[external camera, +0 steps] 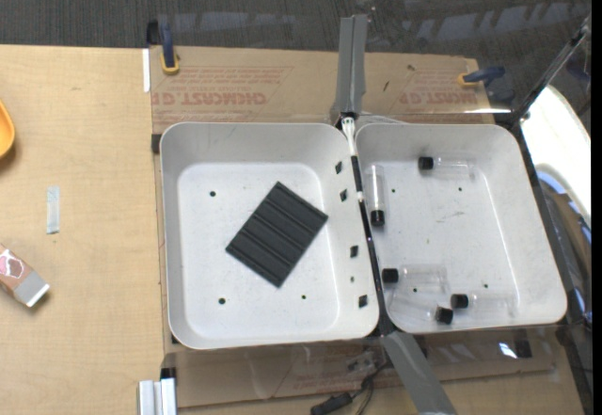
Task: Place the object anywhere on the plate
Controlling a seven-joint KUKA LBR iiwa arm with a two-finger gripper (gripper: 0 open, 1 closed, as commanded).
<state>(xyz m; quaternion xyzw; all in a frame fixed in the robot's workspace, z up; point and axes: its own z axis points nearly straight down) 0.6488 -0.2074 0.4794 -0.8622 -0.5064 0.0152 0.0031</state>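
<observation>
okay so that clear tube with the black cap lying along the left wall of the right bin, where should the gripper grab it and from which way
Grip the clear tube mid-body, coming straight down from above. It lies flat and lengthwise along the right bin's left wall, black cap toward the camera, so the fingers should probably close across its narrow width. The wall side looks tight; nudging it inward first may help.

left bin point(179, 215): black ribbed plate point(277, 233) | right bin point(527, 215): clear tubes point(374, 197)
</observation>
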